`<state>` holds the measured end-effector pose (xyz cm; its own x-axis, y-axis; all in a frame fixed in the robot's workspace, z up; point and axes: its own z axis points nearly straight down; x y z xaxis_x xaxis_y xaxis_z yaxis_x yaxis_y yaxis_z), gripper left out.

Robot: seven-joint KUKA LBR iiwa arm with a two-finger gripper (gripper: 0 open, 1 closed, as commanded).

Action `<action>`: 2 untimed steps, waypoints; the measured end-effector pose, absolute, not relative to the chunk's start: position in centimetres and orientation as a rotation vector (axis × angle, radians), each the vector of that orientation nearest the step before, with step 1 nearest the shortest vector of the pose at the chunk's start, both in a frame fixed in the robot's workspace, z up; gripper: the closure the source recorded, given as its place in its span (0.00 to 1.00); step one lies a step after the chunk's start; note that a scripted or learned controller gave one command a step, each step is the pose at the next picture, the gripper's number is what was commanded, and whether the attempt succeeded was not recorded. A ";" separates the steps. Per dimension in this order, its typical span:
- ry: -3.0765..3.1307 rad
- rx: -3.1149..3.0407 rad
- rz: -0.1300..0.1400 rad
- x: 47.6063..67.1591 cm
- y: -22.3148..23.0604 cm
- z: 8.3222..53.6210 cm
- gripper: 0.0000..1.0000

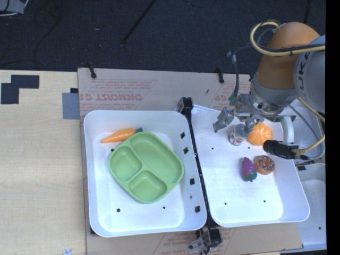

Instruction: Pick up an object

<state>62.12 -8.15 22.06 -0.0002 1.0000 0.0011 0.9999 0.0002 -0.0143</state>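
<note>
A smooth green sectioned plate [146, 166] fills the left bin [101, 217], a plastic carrot [119, 135] just beside its upper rim. In the right bin [265, 209], the metal claw [234, 122] hangs released, grasping nothing. A small can [236, 138] and round orange fruit [258, 134] sit just below it; purple eggplant [248, 169] and glazed donut [264, 164] lie farther down.

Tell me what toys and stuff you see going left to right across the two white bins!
Carrot → green plate → claw → purple toy → donut.
</note>
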 end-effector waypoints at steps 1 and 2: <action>-2.223 -2.219 0.001 62.4 -8.2 22.8 0.00; -2.218 -2.216 0.008 62.0 -8.2 18.4 0.00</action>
